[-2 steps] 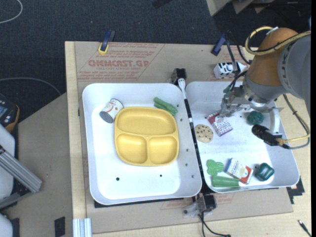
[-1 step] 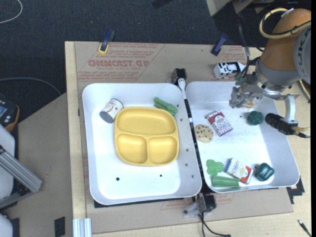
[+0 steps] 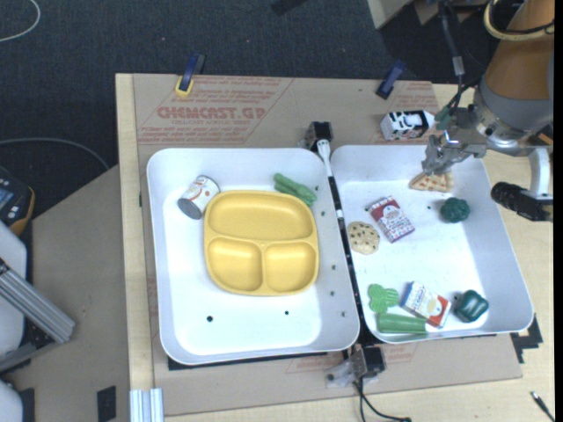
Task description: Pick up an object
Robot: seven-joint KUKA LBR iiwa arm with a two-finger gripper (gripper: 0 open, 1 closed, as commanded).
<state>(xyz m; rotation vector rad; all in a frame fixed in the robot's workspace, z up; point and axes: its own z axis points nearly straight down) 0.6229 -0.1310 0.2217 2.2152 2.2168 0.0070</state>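
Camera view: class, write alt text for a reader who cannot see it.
The grey arm's pincer hangs over a waffle piece at the back of the right bin, which also holds a cookie and a red packet. The left bin holds a yellow divided plate.

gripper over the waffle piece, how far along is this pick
Done: the arm has reached into the right bin, and the gripper sits just above the waffle piece near the far wall. In hand: nothing visibly lifted; the waffle piece lies on the bin floor. Left: close on it and raise it.
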